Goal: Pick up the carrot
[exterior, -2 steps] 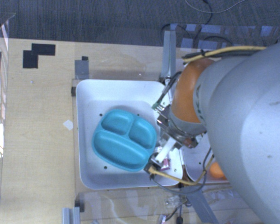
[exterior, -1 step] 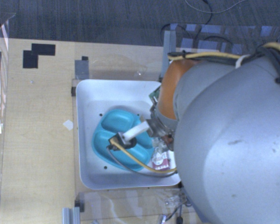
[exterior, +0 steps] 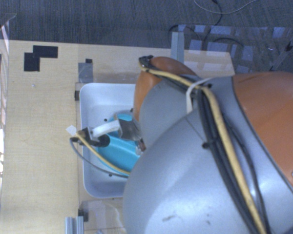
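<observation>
Looking down at a slant on a pale wood bench [exterior: 39,145], w/ a shallow white bin [exterior: 95,99] at centre-left. Grey robot arm [exterior: 200,179] w/ orange band [exterior: 271,116] reaches in from the right and covers most of the bin; yellow and black cables [exterior: 205,101] run along its top. Arm's wrist end sits low inside the bin, beside a light blue object [exterior: 118,151]. Gripper is hidden by the arm's body; can't tell its state. Can't make out the carrot; no saying where it lies. Black L-shaped mark [exterior: 39,56] sits on bench, top left.
</observation>
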### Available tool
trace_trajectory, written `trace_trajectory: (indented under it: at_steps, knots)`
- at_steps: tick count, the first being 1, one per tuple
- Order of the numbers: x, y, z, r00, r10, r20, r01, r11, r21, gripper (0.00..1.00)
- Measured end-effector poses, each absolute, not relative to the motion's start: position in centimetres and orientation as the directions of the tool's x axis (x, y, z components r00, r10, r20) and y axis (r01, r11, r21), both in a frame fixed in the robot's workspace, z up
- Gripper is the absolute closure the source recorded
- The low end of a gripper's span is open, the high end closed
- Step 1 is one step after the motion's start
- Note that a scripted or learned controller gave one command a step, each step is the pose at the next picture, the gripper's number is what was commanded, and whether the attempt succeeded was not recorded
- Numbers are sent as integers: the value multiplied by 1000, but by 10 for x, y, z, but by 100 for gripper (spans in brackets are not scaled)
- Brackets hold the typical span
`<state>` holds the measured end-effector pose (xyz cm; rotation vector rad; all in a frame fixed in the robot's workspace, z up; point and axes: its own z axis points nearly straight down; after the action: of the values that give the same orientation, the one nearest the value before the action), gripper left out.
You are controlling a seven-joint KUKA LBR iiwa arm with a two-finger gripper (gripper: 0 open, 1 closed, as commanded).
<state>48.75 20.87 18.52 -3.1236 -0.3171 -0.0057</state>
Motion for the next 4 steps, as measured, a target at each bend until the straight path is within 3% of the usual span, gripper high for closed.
trace_trajectory:
  at_steps: [1,2,3,4]
  knots:
    - [492,236,93,976,219,17,219,-976,-6,100]
    - [487,177,189,966,259,3,259,-966,-1,100]
    - [505,235,92,682,731,10,731,-682,3,100]
    - [506,236,103,677,736,11,736,-677,2,100]
